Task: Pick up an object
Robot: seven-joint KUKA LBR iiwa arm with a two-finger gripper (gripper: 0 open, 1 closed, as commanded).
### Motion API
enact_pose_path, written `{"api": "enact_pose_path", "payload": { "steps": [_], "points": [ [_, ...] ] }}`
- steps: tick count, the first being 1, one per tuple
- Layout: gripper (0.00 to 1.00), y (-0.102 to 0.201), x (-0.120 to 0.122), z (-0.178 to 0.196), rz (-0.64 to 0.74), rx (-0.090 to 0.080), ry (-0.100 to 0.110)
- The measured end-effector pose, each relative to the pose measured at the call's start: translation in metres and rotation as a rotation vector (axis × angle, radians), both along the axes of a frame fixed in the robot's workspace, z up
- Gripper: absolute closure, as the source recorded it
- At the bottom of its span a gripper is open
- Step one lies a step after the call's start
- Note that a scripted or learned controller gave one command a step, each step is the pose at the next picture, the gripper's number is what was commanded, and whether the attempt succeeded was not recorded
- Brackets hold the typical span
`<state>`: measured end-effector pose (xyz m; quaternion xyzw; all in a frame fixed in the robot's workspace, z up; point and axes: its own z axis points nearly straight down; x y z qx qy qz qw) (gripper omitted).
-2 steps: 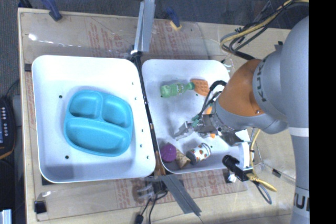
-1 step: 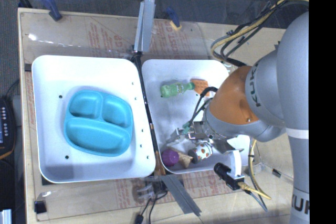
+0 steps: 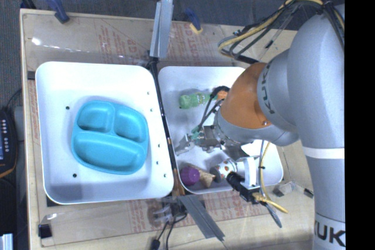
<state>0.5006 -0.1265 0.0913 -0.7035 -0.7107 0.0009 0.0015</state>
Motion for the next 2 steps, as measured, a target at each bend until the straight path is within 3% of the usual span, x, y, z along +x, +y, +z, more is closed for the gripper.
{"api": "enact_pose_path", "payload": {
  "steps": [1, 2],
  "points": [
    [0.00, -0.007, 0.108, 0.000, -0.002, 0.000, 0.000],
    [0.00, -0.006, 0.023, 0.000, -0.003, 0.001, 0.002]
  ]
}}
